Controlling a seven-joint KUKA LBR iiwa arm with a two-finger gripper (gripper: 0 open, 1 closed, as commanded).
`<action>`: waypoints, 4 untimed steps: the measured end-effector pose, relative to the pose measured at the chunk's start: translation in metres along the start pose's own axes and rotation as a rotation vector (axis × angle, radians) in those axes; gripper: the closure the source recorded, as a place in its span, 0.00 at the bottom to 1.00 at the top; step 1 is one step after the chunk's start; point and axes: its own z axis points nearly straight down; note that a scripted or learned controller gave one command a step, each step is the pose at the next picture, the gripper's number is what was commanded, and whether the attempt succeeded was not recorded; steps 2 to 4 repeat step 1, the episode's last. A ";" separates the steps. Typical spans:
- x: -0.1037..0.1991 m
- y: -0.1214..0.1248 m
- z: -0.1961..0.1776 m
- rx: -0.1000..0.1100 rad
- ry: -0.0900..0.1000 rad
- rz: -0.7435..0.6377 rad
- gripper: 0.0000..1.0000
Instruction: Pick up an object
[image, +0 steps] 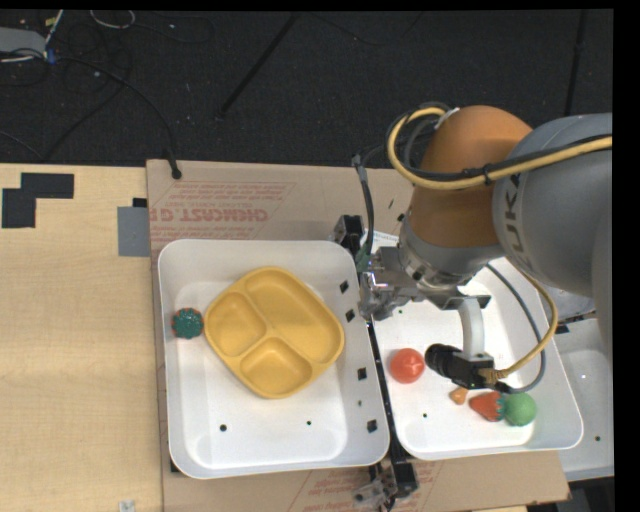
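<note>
The small round red ball lies at five o'clock from the gripper — near, apart — whose grip state cannot be told.

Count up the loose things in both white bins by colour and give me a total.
Yellow: 1, the divided plate
Green: 2, the teal ball and the green ball
Red or orange: 3, the red-orange ball, the red piece and the small orange bit
Total: 6
</note>
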 end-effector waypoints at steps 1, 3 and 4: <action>0.050 -0.008 0.017 0.001 0.000 -0.001 1.00; 0.050 -0.008 0.017 0.001 0.000 -0.001 1.00; 0.050 -0.008 0.017 0.001 0.000 -0.001 1.00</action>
